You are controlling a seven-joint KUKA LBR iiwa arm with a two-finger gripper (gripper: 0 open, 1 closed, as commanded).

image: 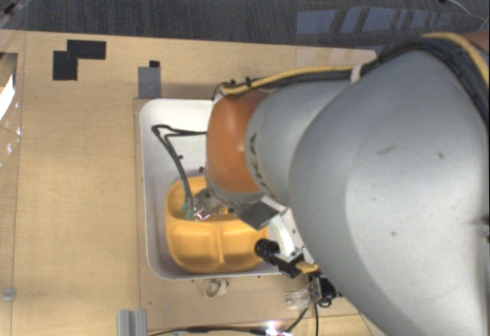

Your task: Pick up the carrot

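Arm (367,174) reaches in from 3 o'clock and covers most of the white bin (150,174); orange wrist band (230,145) sits over bin centre. Gripper is hidden beneath the wrist, so whether it is released or clenched: cannot tell. A yellow-orange moulded object (207,244) lies at 6 o'clock in the bin, touching the near wall; it looks too bulky for a carrot. Carrot not identifiable, probably under the arm.

Judged step: descent or grasp attempt over the bin. Next move calls for a lift clear of the bin, to confirm any catch.
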